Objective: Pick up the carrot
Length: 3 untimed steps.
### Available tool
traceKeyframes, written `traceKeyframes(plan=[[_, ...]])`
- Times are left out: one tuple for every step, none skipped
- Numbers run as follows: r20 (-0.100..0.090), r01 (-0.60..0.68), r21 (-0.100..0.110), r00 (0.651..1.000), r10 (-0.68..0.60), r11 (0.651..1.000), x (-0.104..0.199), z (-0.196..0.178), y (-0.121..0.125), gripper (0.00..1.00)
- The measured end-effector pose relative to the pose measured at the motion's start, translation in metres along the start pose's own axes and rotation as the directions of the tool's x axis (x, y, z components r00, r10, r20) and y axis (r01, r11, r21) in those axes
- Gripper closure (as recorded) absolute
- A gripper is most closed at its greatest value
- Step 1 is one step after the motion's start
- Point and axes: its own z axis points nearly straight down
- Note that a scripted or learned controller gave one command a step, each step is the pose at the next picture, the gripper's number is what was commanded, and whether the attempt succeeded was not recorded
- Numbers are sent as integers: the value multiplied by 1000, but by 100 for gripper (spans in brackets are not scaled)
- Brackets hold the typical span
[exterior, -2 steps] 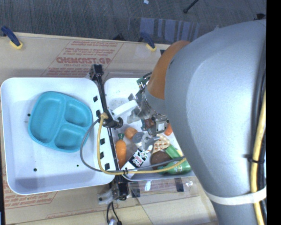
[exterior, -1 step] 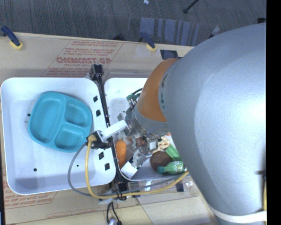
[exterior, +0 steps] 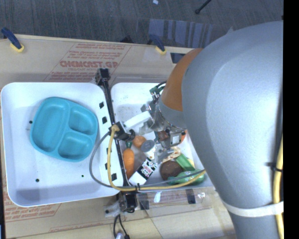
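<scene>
The carrot [exterior: 129,159] lies lengthwise in the right bin [exterior: 123,91], close to the left wall and just beside a small black-and-white box [exterior: 147,169]; the end effector [exterior: 164,136] hangs beyond it, over the clutter, its grip state impossible to tell; a good pick shifts left and spans the carrot's narrow width, clear of the yellow cable [exterior: 109,153]; the blue divided plate [exterior: 64,128] sits in the left bin.
</scene>
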Motion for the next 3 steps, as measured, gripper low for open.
traceKeyframes(plan=[[4,23,2,1000,-23,1000,-18,1,-40,0],[4,22,1,1000,-22,1000,-18,1,-39,0],[4,22,1,1000,-22,1000,-18,1,-39,0]])
